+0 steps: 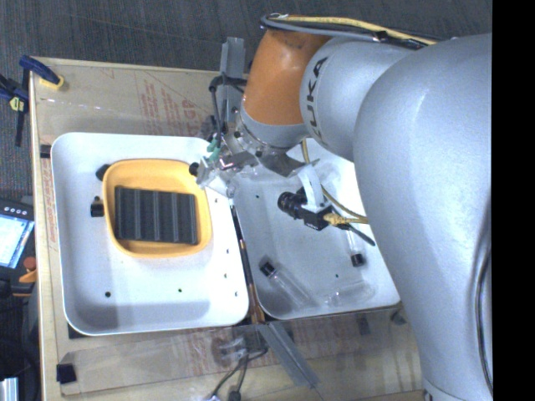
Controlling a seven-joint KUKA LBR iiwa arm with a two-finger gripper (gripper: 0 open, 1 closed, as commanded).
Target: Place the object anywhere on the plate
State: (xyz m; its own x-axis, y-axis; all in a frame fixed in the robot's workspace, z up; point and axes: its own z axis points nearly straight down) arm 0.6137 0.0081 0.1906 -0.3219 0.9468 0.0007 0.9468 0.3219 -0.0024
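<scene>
The jaws [216, 164] hover at the yellow plate's [155, 174] right rim; their state cannot be told. No held object is discernible, so its handling is unjudgeable.

Even, fairly bright overhead light washes the white bins [142, 307] to near glare, the grey arm [418, 140] casts a soft shadow over the right bin (its floor reads greyish), and the frame is slightly soft, coarse and low in detail.

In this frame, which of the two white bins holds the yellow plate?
The left bin holds the yellow plate, which has a dark ribbed centre. The right bin has none; the arm reaches over it.
</scene>
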